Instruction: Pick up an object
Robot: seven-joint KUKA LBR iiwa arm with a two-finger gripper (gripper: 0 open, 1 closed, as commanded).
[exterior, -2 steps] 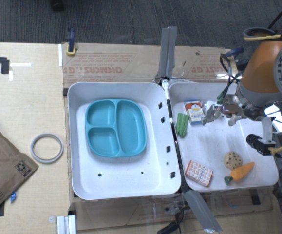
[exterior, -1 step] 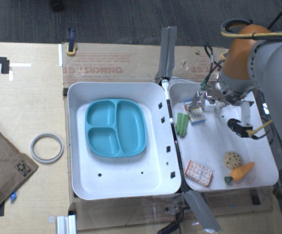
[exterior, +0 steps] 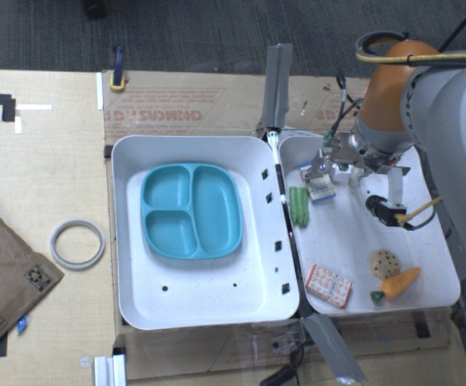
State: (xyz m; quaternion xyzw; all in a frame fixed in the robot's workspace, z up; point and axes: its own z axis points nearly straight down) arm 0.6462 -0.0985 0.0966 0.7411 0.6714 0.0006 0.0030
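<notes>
A divided teal plate [exterior: 192, 211] is lying in the left bin [exterior: 128, 240], while in the right bin [exterior: 434, 288] the gripper [exterior: 319, 175] is apparently clasping a small, light, stiff carton [exterior: 322, 189] by its sides beside a green pod [exterior: 298, 205].

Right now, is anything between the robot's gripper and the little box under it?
Nothing visible. The gripper hangs right over the small blue-and-white box in the right bin; the green pod lies off to one side.

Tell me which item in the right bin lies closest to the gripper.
The small blue-and-white box lies right beneath the gripper. The green pickle is a little farther, while the cookie, carrot and wafer lie toward the near edge.
</notes>
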